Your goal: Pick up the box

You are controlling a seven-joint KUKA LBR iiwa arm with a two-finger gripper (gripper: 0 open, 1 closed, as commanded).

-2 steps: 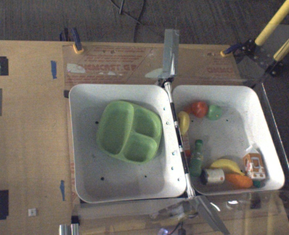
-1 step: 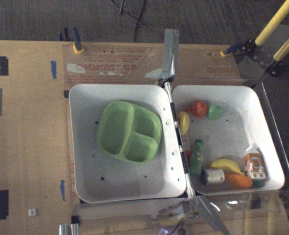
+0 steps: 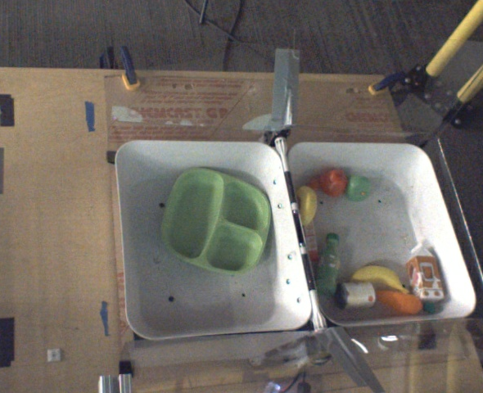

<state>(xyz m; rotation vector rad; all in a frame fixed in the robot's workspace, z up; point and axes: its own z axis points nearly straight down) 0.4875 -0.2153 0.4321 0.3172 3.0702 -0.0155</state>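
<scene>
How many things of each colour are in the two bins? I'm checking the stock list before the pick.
Green: 3 - divided plate, round fruit, bottle
Yellow: 2 - lemon-like fruit, banana
Red: 1 - tomato-like fruit
Orange: 1 - carrot
Orange and white: 1 - box
White: 1 - small can
Total: 9

green plate (image 3: pixel 217 219) left bin (image 3: pixel 135 244) | bottle (image 3: pixel 329 264), bananas (image 3: pixel 378 275) right bin (image 3: pixel 446 219)

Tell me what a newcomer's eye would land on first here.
The big green divided plate lying tilted in the left bin stands out most. Next comes the clutter in the right bin: a red fruit, a banana, a green bottle, and the small box near its right wall.
</scene>
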